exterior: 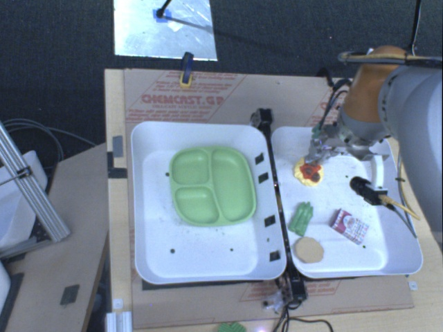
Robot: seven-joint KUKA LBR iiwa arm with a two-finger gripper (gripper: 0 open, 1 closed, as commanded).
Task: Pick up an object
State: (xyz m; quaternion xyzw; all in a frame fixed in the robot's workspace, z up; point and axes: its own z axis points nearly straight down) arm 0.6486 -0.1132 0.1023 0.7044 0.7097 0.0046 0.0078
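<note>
My gripper reaches down into the right bin near its back left part. Its tip is right at the upper edge of a small yellow and red toy food piece that lies on the bin floor. Whether it touches the piece is unclear from this angle. Further forward in the same bin lie a green leafy toy, a round tan cookie-like disc and a small red box.
The left bin holds a light green divided plate. A ridge with black clips separates the two bins. The grey arm with its orange band stretches over the right bin's back right corner.
</note>
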